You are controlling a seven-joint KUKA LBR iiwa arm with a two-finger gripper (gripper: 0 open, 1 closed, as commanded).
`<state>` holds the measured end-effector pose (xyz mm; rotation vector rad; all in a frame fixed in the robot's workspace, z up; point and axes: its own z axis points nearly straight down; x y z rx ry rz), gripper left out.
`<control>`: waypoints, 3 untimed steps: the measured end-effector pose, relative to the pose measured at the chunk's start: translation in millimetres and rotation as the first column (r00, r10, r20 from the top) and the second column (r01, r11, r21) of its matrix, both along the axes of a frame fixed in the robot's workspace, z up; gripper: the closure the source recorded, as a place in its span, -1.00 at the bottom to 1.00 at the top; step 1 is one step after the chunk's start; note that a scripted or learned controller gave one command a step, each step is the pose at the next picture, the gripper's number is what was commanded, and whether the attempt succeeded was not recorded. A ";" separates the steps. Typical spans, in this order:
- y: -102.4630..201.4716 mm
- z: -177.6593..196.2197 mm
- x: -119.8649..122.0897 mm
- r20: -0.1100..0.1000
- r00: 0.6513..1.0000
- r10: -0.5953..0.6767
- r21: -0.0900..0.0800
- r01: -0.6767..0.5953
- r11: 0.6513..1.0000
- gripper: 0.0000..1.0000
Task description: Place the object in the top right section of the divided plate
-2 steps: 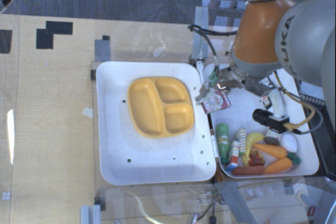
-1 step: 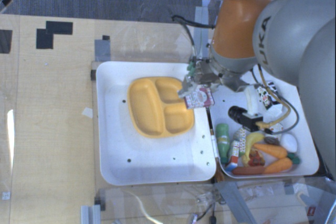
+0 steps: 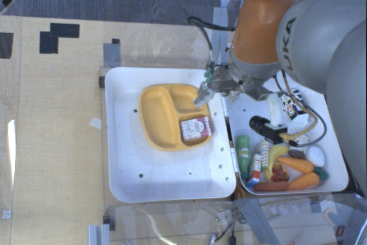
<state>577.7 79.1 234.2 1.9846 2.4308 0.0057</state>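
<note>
Red-and-white packet [image 3: 195,128] lying flat in the lower right section of the yellow divided plate [image 3: 159,121], below and just left of the gripper [image 3: 203,97]. Top right section directly under the fingertips, bare. Nothing seen between the fingers [image 3: 200,94]; open or closed cannot be told, the view there being too blurred. Plate resting in the left white bin [image 3: 123,140], left of the tool. Right white bin [image 3: 335,172], right of and below the tool, crowded with toy food: carrots [image 3: 299,172], green bottle [image 3: 243,155], perhaps a banana [image 3: 277,153].
</note>
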 end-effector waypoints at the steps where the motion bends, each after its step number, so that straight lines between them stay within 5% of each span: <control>1: -58.8 -11.1 -66.3 0.000 1.000 -0.013 0.000 0.013 1.000 -1.00; 3: -58.6 -11.0 -66.2 0.000 1.000 -0.013 0.000 0.013 1.000 -1.00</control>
